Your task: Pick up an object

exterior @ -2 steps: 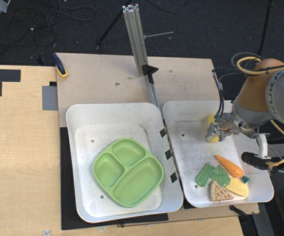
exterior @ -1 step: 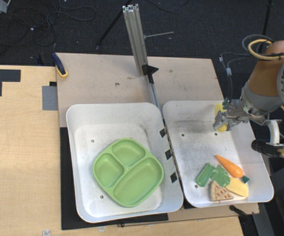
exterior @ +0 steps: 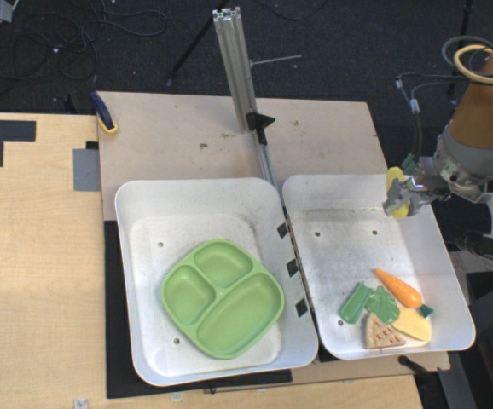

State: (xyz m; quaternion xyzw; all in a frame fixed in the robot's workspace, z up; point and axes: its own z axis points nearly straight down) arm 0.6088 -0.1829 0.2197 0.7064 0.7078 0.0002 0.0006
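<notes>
The tool [exterior: 397,199] grips a yellow object [exterior: 396,180] above the right bin's [exterior: 349,228] far right edge

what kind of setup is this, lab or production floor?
Most likely a robotics lab test bench: two white bins on a plywood board, toy food and a green divided plate as props, loose cables on the floor.

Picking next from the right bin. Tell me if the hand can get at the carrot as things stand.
Probably yes. The carrot lies on top of the toy food pile in the right bin, uncovered from above. The hand sits at that bin's far edge, with bare bin floor between them.
</notes>
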